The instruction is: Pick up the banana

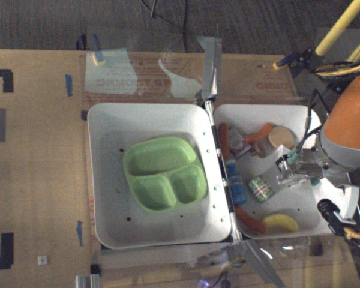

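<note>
Below the claw (292, 168), jaw state indiscernible, well apart: banana (280, 222).

Green divided tray (164, 174) in left bin (108, 131)

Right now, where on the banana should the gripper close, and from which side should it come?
Probably across the middle of the banana, coming straight down from above. It lies flat near the right bin's front wall, long axis left-right, with an orange-red sausage-like item touching its left end, so the fingers would best straddle its narrow width.
</note>
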